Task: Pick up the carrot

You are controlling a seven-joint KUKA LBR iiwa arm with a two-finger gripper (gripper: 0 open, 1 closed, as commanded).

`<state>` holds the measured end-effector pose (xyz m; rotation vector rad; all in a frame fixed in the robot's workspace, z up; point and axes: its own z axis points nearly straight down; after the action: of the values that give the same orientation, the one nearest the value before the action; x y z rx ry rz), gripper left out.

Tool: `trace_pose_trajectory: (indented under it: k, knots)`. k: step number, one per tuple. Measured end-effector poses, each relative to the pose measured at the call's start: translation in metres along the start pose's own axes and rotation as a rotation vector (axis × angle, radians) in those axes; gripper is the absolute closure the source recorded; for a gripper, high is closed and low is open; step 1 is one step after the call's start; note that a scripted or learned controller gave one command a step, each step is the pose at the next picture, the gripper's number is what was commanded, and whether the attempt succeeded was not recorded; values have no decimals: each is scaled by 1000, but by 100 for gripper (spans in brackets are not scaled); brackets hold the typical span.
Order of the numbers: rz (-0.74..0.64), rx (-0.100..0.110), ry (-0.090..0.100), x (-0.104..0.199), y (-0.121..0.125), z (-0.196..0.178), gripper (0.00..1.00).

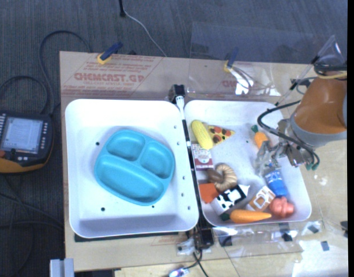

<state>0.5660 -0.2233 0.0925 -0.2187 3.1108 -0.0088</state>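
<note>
In the right bin [244,105]: carrot [250,216] ungrasped at front wall; hand [268,154] well behind it, grip state indiscernible; step: approach; next: travel forward, descend

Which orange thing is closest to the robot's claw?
The small orange piece near the bin's top right, just left of the gripper. The carrot lies far off along the bottom edge.

on the counter [108,74] two bins sit side by side. the left bin [79,212] holds a tray [135,165]. in the right bin [301,203] the carrot [249,216] lies at the front, the corn [201,134] at the back left, the donut [224,175] between them. the hand [268,154] is over the bin's right side.
</note>
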Motion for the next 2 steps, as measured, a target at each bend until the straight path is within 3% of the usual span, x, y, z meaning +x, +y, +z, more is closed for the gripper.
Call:
trace_pose_trajectory:
  k: [1, 2]
  knots:
    - [-310, 0, -5, 5, 3, -1, 100]
    - [-309, -6, 2, 7, 5, 2, 0]
